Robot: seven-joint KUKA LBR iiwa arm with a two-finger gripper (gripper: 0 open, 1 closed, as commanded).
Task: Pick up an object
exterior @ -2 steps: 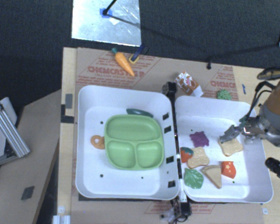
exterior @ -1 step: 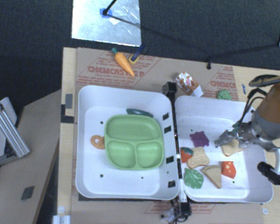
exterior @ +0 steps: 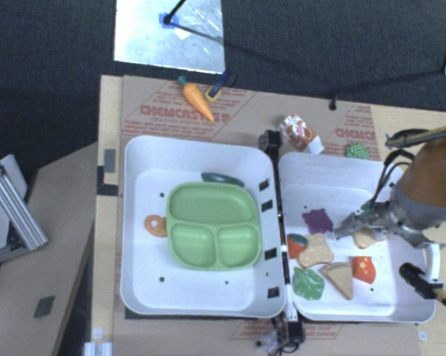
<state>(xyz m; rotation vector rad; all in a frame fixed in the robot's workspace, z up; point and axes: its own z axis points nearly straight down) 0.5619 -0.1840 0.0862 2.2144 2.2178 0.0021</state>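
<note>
Camera view: arm point(exterior: 436, 177) reaching in from right edge, claw point(exterior: 354, 224) hanging low over right bin point(exterior: 338, 170), centre right of frame. Claw opening – cannot tell, nothing seen gripped. Toy foods lying in right bin: purple piece point(exterior: 318, 219) just left of claw, pale piece point(exterior: 366, 238) sitting just beside claw tip, red piece point(exterior: 364, 268) below it. Green divided plate point(exterior: 210, 226) sitting in left bin point(exterior: 141, 206).
</note>
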